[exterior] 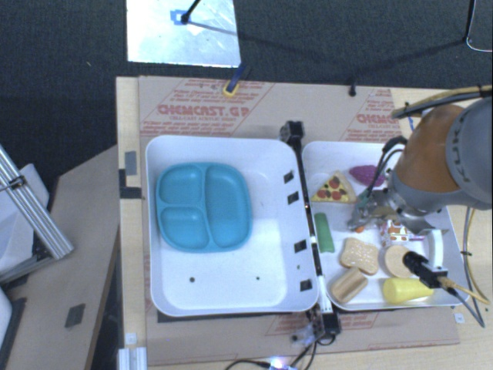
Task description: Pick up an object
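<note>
The fingers [368,216] hover just beside the pizza slice [333,189].

I count two white bins [223,149], one blue tray [204,206], one pizza slice [333,188], one green stick [324,233] at six o'clock of it, one yellow piece [406,289].

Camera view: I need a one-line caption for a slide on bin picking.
Arm's gripper hovers low over toy food in the right bin; a blue divided plate sits in the left bin.
</note>
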You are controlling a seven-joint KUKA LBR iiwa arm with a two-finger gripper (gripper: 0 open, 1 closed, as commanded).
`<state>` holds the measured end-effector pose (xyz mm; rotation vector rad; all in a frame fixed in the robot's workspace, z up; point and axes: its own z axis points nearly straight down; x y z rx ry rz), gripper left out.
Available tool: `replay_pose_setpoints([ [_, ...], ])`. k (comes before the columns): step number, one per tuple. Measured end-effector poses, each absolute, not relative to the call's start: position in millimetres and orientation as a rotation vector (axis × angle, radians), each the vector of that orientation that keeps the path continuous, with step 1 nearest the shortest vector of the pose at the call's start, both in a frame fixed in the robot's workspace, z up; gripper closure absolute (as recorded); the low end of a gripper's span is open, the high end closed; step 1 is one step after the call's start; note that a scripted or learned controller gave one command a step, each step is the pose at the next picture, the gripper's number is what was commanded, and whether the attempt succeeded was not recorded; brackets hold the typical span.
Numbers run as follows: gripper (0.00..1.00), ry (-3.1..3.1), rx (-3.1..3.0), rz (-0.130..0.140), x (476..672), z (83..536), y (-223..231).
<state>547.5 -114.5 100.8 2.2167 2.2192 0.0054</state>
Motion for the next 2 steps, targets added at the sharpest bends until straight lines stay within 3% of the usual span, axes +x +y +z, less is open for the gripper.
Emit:
replay_pose_setpoints([
  [2,1.00,2.221,2.212,0.007,549.2,219.2,-115.0],
])
